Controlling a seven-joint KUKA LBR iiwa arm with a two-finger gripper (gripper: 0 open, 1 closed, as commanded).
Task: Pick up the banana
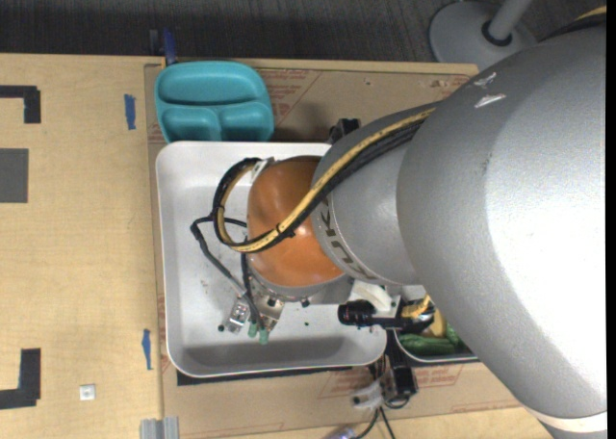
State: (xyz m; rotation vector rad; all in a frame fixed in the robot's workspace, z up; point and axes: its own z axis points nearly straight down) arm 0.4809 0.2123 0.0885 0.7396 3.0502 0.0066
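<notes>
My gripper (248,320) hangs low over the near part of the left white bin (183,235), pointing down at the bin floor. Nothing shows between its tips. The grey arm with its orange band (284,225) covers most of the left bin and nearly all of the right bin (452,358). At the right bin's near edge a small yellow patch (444,326) peeks out from under the arm; it may be the banana, but I cannot tell. A green thing (428,342) lies right beside it.
A teal moulded tray (214,100) stands just beyond the left bin's far edge. Brown cardboard with black and blue tape marks (58,235) covers the bench to the left. A grey round stand base (472,28) sits at the back right.
</notes>
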